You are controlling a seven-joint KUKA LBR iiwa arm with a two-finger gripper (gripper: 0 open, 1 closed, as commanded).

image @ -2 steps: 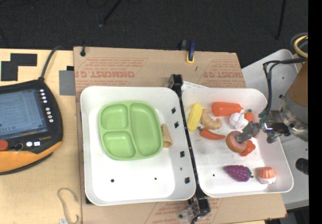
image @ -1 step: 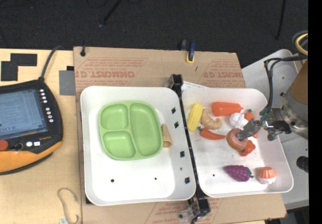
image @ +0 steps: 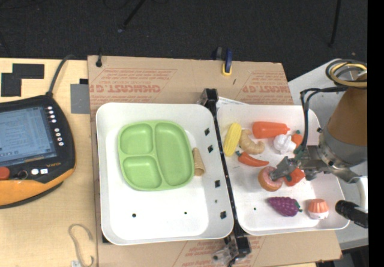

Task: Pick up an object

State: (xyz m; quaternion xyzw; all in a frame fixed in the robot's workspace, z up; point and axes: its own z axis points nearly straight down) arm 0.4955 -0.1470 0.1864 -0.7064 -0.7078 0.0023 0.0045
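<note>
Hovering claw [image: 283, 171] touching peach-red toy [image: 269, 180] in right bin [image: 264, 224]

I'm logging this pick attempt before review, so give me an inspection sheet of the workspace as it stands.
Surface: two white bins side by side, left bin and right bin, on a cardboard sheet.
Job's things: right bin holds corn, carrot, red chili, purple grapes, other small toy foods.
Clutter: green divided plate in left bin, a small tan piece beside it.
Grippers: gripper low over the toys in the right bin; grasp unclear.
Cables: black cable near the arm.
Surroundings: teach pendant at left, dark floor behind.
</note>
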